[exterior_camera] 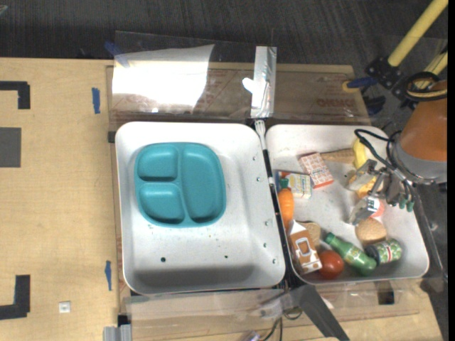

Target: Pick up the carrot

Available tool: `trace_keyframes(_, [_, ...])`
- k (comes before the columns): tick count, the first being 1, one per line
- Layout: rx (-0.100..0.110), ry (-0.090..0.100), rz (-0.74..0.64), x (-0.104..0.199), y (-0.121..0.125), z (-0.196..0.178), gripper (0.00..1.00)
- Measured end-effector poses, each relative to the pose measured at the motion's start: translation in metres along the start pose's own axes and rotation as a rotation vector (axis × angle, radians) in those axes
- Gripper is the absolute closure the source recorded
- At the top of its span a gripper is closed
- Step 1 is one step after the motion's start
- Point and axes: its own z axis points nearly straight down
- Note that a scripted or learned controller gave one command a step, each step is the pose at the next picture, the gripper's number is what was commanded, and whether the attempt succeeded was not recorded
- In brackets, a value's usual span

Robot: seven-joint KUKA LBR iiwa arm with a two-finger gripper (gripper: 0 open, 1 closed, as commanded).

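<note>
The carrot (pixel 286 206) is lying at nine o'clock in the right bin (pixel 419 261), away from the claw (pixel 375 190), whose state I cannot tell.

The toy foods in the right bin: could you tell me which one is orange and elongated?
The orange carrot by the bin's left wall; the neighbouring tomato is red and round.

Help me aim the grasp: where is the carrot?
The carrot lies in the right bin, against its left wall, below a small carton and above a brown box.
</note>
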Motion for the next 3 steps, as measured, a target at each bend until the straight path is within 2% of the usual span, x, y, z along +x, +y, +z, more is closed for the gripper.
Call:
trace_keyframes(1, [0.003, -0.015, -0.001, -0.004, 0.0, -0.014, 1.0])
trace_keyframes(2, [0.006, -0.004, -0.202, -0.054, 0.002, 0.0, 1.0])
trace_keyframes(3, [0.003, 0.002, -0.62, -0.036, -0.004, -0.013, 1.0])
